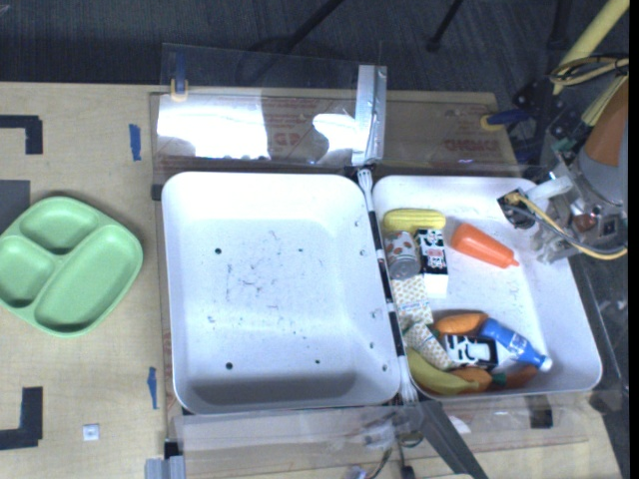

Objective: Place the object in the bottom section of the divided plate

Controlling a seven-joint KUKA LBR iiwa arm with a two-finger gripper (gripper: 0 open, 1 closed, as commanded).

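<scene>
Plate: green divided plate [68, 264] on the bench, far left, well apart from both bins; three sections, largest at lower right.
L bin: left white bin [270, 287], bare floor w/ faint scuffs.
R bin: right white bin [559, 307] holds an orange carrot [483, 245] near the top; yellow-lidded jar [412, 223] by the divider; banana [444, 377] at the bottom edge; blue bottle [514, 345] beside it; other small packs piled there, too cluttered to name.
My gripper [544, 218]: over R bin's upper right corner; can't tell how far my fingers are spread; nothing visibly btw them.
</scene>
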